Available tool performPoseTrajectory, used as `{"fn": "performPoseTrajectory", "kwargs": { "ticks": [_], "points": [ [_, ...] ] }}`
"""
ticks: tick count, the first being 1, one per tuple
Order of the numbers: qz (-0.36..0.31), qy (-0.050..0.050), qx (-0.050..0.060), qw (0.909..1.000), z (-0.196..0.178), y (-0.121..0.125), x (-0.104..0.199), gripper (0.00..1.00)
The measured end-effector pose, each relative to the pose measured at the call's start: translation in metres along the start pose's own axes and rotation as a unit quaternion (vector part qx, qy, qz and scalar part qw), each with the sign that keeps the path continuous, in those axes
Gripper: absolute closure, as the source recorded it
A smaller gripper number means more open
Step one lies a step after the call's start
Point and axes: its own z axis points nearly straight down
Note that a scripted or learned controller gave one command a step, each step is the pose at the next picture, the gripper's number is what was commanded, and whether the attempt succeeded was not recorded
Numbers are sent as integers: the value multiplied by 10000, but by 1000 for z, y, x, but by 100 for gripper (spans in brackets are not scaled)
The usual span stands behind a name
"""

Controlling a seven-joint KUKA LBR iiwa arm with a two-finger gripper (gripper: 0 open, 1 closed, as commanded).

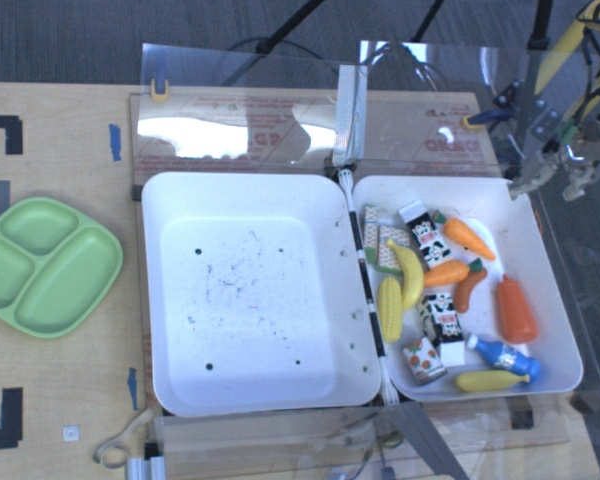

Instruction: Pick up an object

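Note:
The right bin (pixel 555 298) holds several toy items in a loose pile. A yellow banana (pixel 410 271) and a yellow corn cob (pixel 390 310) lie near its left wall. Two carrots (pixel 469 237) (pixel 446 273) lie in the middle, and an orange-red bottle (pixel 516 310) is on the right. A blue bottle (pixel 503 356) and a second banana (pixel 489 379) rest by the front wall. Two cow-patterned cartons (pixel 427 240) (pixel 443 319), a small printed cup (pixel 423 359) and cracker packs (pixel 380 230) sit among them.
The left bin (pixel 245 298) shows its scuffed white floor. A green divided plate (pixel 45 265) lies on the wooden bench at far left. Clear panels (pixel 240 128) stand behind both bins. Metal fittings with yellow cables (pixel 565 138) crowd the upper right corner.

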Motion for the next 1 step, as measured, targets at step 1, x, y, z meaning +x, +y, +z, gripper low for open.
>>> {"fn": "performPoseTrajectory", "kwargs": {
  "ticks": [1],
  "points": [
    [-152, -11, -14, 9999, -52, 50, 36, 0]
  ]
}}
